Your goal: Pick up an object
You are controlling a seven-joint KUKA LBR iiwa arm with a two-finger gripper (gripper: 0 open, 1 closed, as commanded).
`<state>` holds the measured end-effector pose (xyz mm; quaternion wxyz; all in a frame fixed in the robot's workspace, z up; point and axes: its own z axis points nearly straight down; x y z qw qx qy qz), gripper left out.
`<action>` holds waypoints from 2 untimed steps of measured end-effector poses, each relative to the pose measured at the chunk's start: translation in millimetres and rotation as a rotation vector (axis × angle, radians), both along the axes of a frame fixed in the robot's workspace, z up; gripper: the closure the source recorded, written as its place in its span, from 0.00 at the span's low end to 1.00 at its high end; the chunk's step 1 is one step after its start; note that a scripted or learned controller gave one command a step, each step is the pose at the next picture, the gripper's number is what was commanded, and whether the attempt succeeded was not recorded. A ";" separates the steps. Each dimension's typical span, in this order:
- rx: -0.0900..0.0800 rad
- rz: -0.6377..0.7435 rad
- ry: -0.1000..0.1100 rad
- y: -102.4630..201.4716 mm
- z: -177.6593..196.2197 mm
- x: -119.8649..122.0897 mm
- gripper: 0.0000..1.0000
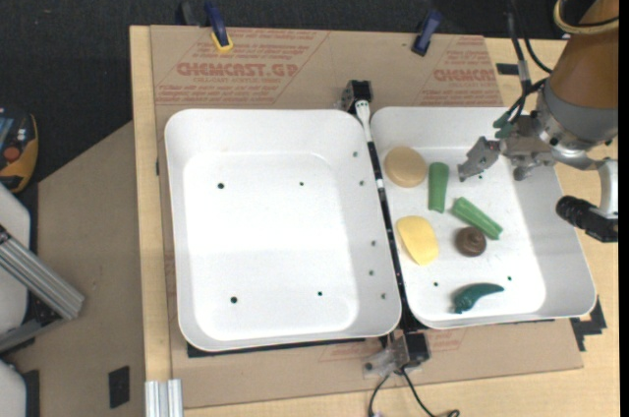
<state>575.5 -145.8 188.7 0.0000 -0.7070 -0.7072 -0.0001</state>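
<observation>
The right bin (550, 238) holds several small objects: a tan round disc (404, 166), a green stick (437, 187), a second green piece (478, 217) lying at a slant, a yellow lump (418, 239), a brown ball (472, 243) and a dark teal curved piece (478, 296). My gripper (499, 158) hangs over the bin's upper right part, to the right of the tan disc and above the slanted green piece. Its fingers are spread apart with nothing between them.
The left bin (197, 208) sits beside the right one on a cardboard sheet (295, 61) held by blue clamps (218, 29). A black divider strip (378, 189) runs between the bins. The arm's orange band (590, 41) rises at the right edge.
</observation>
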 end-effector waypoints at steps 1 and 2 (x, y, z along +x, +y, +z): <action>0.000 0.002 -0.001 44.7 -107.2 -19.8 0.00; -0.006 -0.002 -0.012 40.3 -90.1 -16.9 1.00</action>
